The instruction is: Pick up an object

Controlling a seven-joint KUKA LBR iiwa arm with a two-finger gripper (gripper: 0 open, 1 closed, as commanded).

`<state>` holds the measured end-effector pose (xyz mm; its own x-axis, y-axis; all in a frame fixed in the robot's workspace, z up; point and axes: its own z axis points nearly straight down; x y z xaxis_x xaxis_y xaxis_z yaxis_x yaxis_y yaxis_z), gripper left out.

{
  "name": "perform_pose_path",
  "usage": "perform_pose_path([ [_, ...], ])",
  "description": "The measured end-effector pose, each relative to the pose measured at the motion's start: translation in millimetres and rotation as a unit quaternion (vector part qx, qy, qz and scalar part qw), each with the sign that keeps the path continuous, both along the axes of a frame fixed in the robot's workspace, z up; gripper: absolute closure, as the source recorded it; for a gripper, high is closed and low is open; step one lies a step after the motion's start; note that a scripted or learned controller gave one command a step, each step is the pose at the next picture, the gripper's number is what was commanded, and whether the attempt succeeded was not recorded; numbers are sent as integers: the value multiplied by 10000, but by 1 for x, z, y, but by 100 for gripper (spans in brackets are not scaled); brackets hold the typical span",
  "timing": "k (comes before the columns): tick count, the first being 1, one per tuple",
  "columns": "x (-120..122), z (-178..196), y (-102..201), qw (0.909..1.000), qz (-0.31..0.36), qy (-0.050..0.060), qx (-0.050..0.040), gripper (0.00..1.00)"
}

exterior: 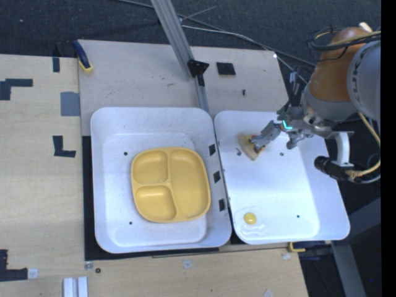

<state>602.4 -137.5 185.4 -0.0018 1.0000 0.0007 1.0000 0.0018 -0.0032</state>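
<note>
A small tan, bread-like piece point(250, 147) lies in the upper left part of the right bin point(309, 190). My gripper point(276, 140) hangs low over that bin, just right of the piece, with its fingers spread open. The left finger point(262, 137) reaches down to the piece's right edge and seems to touch it; the right finger point(292, 142) is well clear of it. The piece is beside the gripper, not between the fingers. A toy fried egg point(250, 220) rests near the bin's front edge.
A yellow divided plate point(170, 184) sits in the left bin point(105, 166). A slanted metal pole point(179, 36) rises behind the bins. Black cables point(340, 169) hang off the arm at the right bin's right rim.
</note>
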Motion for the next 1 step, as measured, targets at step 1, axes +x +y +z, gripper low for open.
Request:
perform_pose_path([
  [1, 0, 0, 0, 10000, 1, -8, -2, 0],
])
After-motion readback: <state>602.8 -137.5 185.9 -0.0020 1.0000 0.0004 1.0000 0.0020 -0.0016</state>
